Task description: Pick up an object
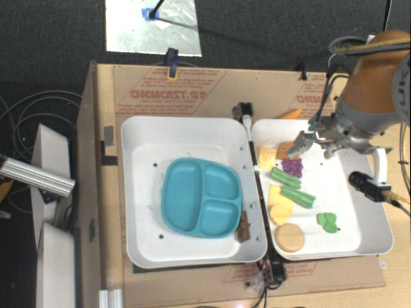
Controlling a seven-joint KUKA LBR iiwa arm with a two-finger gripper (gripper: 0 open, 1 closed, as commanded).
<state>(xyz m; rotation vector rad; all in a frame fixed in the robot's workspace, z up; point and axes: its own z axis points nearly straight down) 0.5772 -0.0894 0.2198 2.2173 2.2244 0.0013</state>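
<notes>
My gripper (316, 147) hangs over the back of the right bin (376, 233), open, with bare bin floor showing between its fingers. Its left finger (299, 146) is just above a brown-orange toy food piece (284, 151) and a bunch of purple grapes (293, 167). Below them lie two green vegetable pieces (293, 179) (303, 198), yellow pieces (279, 202), a round tan biscuit (289, 237) and a small green leafy piece (328, 222). A pale yellow wedge (265, 158) rests by the bin's left wall.
The left bin (144, 140) holds a blue divided plate (201, 197); a small brown item (244, 226) lies at its right edge. An orange carrot-like piece (291, 114) sits behind the right bin. A black cylinder (365, 185) juts over the right bin's right side.
</notes>
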